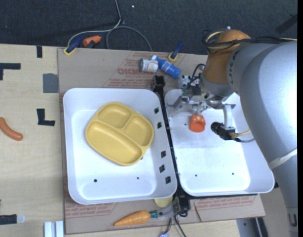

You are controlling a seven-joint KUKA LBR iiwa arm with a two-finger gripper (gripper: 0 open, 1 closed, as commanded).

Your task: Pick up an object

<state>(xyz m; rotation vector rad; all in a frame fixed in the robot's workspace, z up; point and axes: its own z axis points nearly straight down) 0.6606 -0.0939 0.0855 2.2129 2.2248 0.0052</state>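
Observation:
A small orange-red object (197, 123) lies at the back of the right bin (215, 174), close to the divider between the two bins. My gripper (195, 106) hangs directly over it, its lower end meeting the top of the object. The grey arm with its orange band (221, 58) reaches in from the right and covers the bin's back right corner. From this angle I cannot make out whether the object is gripped. A yellow divided plate (120, 132) rests in the left bin (82, 181).
A blue and white bottle (161, 65) lies on the cardboard behind the bins. A carrot (134, 217) sits in front of them, and a sausage (9, 129) lies far left on the bench. Clamps (82, 42) and a cable cross the back edge.

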